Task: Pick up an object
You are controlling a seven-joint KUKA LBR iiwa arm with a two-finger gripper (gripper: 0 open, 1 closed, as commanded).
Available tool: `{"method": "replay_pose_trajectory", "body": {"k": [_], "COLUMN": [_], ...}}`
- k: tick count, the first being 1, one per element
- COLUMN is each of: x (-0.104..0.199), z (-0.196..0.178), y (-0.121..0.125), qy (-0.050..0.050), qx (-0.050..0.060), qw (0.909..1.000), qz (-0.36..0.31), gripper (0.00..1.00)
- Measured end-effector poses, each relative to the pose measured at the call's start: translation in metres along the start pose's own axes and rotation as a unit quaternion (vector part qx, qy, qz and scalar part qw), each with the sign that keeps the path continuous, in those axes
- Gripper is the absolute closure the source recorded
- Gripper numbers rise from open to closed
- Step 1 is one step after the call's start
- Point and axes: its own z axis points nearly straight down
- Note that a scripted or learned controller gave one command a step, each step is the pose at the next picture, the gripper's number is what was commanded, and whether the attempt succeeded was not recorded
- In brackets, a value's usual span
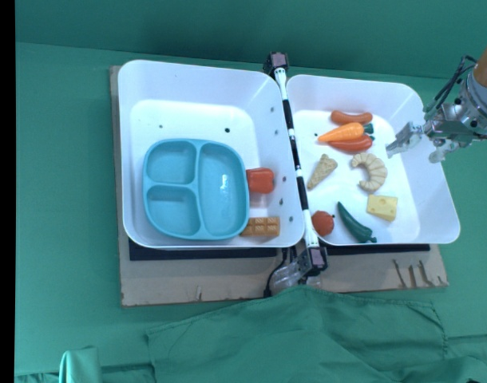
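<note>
Seen from the fixed overhead camera, two shallow white bins are set side by side on a brown board, which lies on a green cloth-covered bench.

In the left bin (192, 86), three things are counted: one light-blue divided plate (195, 188) with three compartments, one red-orange block (260, 180) touching the plate's right edge, and one yellow-orange waffle piece (261, 227) just beside the plate's lower right corner.

In the right bin (347, 90), seven toy foods are counted: one sausage (349, 117) at the far end, one carrot (345, 132) just below it, one cone-shaped wedge (322, 171) near the divider, one pale shrimp (372, 171) at the middle, one cheese block (382, 207) near the front right, one green pepper (354, 223) beside it, and one red tomato (322, 223) by the front left corner. All lie on the bin floor.

The gripper (419, 144) is seen over the right bin's right rim, with its two fingers spread apart and nothing between them. It is held apart from the toys, with the shrimp and carrot nearest to it. An orange band is visible above the wrist.

A black-and-white striped bar (294, 154) runs between the bins. Crumpled green fabric (307, 337) is heaped at the front, and a green backdrop rises behind the bench.
</note>
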Motion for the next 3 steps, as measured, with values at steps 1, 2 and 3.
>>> {"method": "replay_pose_trajectory", "body": {"k": [1,2,3], "x": [0.0000,0.0000,0.0000], "z": [0.0000,0.0000,0.0000], "y": [0.0000,0.0000,0.0000], "qy": [0.000,0.000,0.000], "qx": [0.000,0.000,0.000], "qw": [1.0000,1.0000,1.0000], "qz": [0.000,0.000,0.000], "gripper": [0.00,0.00,0.00]}}
